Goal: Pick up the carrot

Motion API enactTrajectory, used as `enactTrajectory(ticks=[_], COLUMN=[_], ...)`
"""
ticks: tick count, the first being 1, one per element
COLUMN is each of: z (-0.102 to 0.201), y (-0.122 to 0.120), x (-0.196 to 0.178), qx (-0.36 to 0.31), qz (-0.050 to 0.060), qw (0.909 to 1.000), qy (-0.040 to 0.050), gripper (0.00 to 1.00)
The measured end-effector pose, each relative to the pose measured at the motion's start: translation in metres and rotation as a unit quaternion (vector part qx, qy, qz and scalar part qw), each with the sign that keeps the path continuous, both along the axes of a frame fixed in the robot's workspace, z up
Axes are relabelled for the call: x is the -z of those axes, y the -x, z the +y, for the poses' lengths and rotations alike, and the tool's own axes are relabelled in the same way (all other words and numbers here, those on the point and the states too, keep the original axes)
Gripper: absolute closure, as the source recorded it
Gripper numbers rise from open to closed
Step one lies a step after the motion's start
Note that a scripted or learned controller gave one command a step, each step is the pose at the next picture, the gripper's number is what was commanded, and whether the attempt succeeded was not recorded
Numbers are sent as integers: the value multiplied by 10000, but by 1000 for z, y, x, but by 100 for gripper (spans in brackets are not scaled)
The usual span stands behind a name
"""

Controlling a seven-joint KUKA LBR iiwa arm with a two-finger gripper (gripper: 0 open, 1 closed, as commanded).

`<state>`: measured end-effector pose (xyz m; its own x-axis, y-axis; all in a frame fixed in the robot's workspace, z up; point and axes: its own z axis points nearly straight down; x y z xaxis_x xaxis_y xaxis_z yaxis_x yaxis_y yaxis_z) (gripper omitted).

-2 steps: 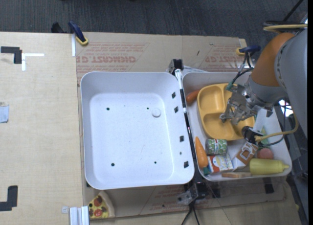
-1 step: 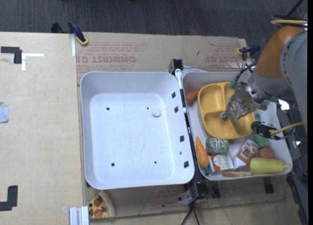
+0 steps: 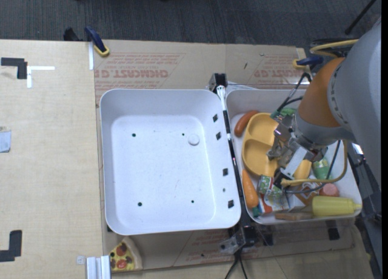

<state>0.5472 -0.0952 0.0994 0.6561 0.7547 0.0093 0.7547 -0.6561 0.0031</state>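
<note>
the carrot (image 3: 248, 190) lies along the left wall of the right bin (image 3: 233, 99), near the front, its orange body running near-to-far with the tip toward the near corner. just to its right sits a yellow divided dish (image 3: 262, 145), and a red-orange sausage-shaped piece (image 3: 244, 122) rests at the dish's far-left edge. between carrot and gripper there is a small green-labelled packet (image 3: 265, 185), and more clutter crowds the near-right corner: a yellow bottle (image 3: 333, 206) lying on its side, a brown stick-like item (image 3: 294, 216) and a pinkish round piece (image 3: 330, 190).

the gripper (image 3: 285, 159) hangs over the right part of the dish, well to the right of the carrot and not touching it. its fingers are lost against the dark wrist parts and the clutter below, so i cannot tell how they are set. the arm's grey body and orange band cover the far-right of that bin.

the left bin (image 3: 112, 150) holds 1 small pale disc (image 3: 193, 141). a pizza-slice toy (image 3: 123, 257) lies on the bench at the near-left, partly cut off by the bin's rim.
</note>
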Motion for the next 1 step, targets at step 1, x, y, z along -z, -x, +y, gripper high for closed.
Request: enactTrajectory(ticks=[1], z=[-4], y=[-55], x=[4], qx=[446], qz=[233], qw=[9987], qy=[24], gripper=[0])
